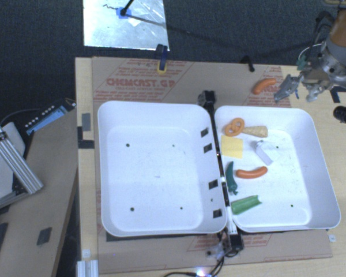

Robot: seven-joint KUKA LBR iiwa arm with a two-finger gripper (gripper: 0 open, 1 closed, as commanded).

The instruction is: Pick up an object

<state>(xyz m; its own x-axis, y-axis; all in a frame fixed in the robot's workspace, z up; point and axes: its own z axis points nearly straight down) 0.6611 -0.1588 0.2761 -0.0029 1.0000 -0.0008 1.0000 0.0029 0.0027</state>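
My gripper (pixel 299 91) hangs above the far right corner of the right bin (pixel 320 154), its fingers spread open with nothing between them. Just to its left an orange sausage (pixel 264 86) lies on the cardboard outside the bin. Inside the right bin, along its left side, lie an orange pretzel (pixel 234 127), a tan cone (pixel 255 132), a yellow block (pixel 232 148), a small white piece (pixel 263 153), a second orange sausage (pixel 252 172), a dark green piece (pixel 231 178) and a light green pod (pixel 245 203).
The left bin (pixel 104 154) adjoins the right one, with black clips (pixel 207 133) along their shared edge. A blue and yellow clamp (pixel 161 58) stands at the cardboard's far edge. A shiny sheet (pixel 126 16) lies beyond. A metal frame (pixel 11 160) stands at left.
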